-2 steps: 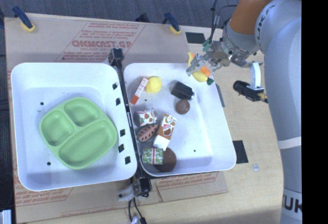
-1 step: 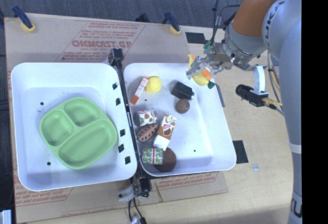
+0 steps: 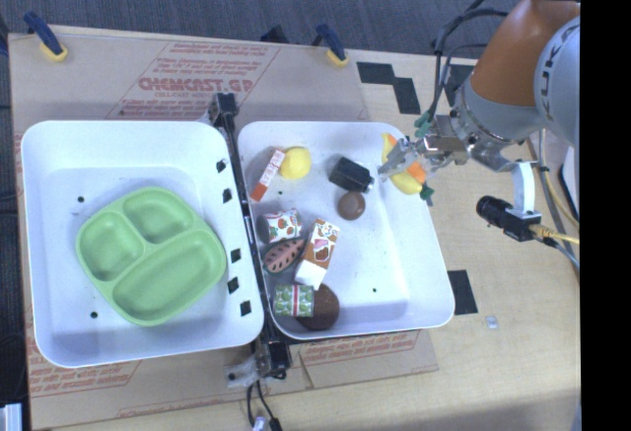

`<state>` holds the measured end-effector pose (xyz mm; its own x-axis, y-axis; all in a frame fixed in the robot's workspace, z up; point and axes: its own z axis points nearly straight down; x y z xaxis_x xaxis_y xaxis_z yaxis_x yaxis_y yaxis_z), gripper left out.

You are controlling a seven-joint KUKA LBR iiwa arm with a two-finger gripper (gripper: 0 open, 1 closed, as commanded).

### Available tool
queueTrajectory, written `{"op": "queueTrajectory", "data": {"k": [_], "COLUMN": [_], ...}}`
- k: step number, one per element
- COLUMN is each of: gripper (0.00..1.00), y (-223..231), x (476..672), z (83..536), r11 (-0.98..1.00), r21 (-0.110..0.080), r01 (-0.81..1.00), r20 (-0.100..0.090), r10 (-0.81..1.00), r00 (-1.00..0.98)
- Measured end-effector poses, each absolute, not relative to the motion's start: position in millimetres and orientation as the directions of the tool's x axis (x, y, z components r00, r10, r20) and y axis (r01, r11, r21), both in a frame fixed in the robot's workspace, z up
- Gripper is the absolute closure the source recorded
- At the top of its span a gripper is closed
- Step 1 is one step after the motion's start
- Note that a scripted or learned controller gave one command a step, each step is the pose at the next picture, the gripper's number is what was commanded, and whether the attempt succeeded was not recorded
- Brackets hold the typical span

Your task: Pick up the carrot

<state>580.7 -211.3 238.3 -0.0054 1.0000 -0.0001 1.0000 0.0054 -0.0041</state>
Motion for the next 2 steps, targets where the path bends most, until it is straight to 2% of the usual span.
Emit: {"op": "queueTrajectory", "data": {"k": [1,2], "gripper": [1.0,1.0], "y": [-210,-211], "x": [637.7,656.9], "z": [143,212], "r11": [0.007,0.006], "r21": [-0.006,-0.001], "r01": [1.0,1.0], "r20": [0.002,0.0], "r10": [1.0,1.0], "r00": [-0.007,-0.006]}}
